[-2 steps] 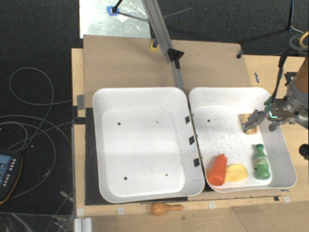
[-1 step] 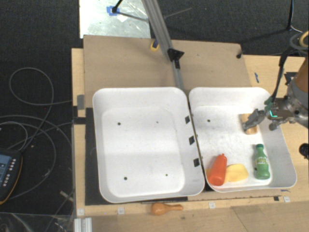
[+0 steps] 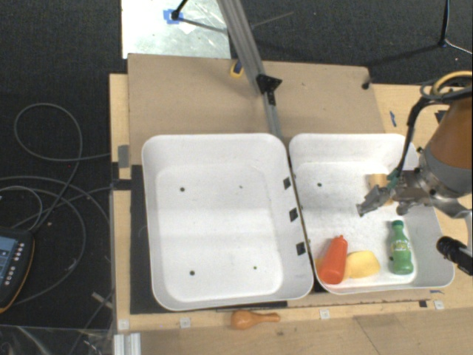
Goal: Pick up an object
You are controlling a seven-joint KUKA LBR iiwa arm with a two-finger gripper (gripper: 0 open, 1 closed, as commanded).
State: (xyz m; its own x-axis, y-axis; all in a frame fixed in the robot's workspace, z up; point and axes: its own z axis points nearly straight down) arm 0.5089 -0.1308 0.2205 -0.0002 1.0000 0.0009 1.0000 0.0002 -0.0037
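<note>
No legible text; green bottle (image 3: 400, 248) label and handheld screen (image 3: 10, 257) too small to read.

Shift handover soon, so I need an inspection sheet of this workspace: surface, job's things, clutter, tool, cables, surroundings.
Surface: bench bearing left bin and right bin.
Job's things: red bottle, yellow object, green bottle along right bin's near edge; a tan object farther back.
Clutter: orange object on bench in front of the bins.
Tool: tool over right bin.
Cables: loops on floor, left.
Surroundings: pendant, tripod leg.
</note>
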